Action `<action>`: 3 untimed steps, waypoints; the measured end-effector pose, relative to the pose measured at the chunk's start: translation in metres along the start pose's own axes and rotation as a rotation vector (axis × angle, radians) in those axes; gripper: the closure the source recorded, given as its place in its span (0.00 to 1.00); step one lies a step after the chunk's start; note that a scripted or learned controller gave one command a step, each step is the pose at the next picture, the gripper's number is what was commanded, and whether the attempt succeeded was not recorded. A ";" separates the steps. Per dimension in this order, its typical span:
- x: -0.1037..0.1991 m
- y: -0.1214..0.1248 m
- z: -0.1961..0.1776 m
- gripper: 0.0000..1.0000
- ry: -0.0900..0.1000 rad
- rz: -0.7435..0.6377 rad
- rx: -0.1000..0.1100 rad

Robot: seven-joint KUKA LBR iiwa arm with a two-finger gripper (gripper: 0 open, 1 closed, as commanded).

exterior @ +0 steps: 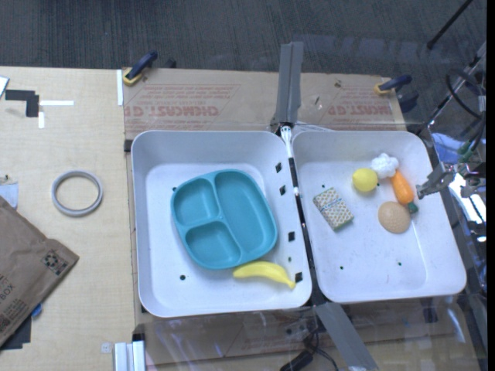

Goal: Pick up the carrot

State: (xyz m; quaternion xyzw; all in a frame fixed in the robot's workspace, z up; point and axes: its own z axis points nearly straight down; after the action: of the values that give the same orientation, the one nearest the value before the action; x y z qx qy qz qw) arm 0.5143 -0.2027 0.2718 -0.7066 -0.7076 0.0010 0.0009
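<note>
Though the hand's point(435, 182) grip cannot be told, the carrot point(402, 188) lies just beside it.

I see the carrot point(401, 187) lying in the right bin point(371, 280), just beside a lemon point(365, 180), a white lump point(384, 163) and a tan egg point(394, 218). A patterned sponge point(333, 208) sits nearer the middle. In the left bin point(155, 284), a banana point(264, 273) lies against a blue divided plate point(223, 218). A tape ring point(77, 192) rests on the bench point(62, 137).
</note>
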 end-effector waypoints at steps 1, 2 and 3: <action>-0.020 0.048 0.093 0.00 0.000 -0.016 -0.001; -0.005 0.087 0.180 0.00 0.017 0.343 0.000; -0.011 0.086 0.170 1.00 0.004 0.344 -0.001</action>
State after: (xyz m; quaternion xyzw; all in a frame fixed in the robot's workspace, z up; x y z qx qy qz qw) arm 0.5996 -0.2138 0.1011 -0.8173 -0.5762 -0.0008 0.0018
